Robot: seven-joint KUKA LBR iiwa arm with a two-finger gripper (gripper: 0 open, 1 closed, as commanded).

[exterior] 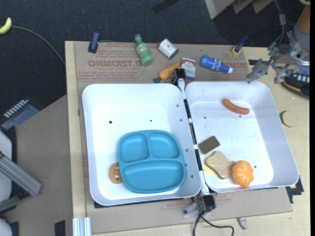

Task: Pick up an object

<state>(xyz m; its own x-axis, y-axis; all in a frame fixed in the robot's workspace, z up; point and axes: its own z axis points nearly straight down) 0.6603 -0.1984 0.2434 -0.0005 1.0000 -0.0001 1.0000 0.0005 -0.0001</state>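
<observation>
My gripper (260,72) hangs off the far right corner of the right bin (275,132), holding nothing.

Camera view: fingers look spread, nothing between them, w/ the tip over the bench just past the bin's far rim. Nearest pick is the sausage (235,106), lying in the right bin's far part, near me, toward the front-left of the tip. Brown square (208,143), bread slice (219,164) & orange pumpkin (242,173) sit well apart from me at the bin's near end; bread touches pumpkin. Left bin (98,132) carries a blue divided plate (150,160) w/ a pretzel (115,173) at its left edge.
</observation>
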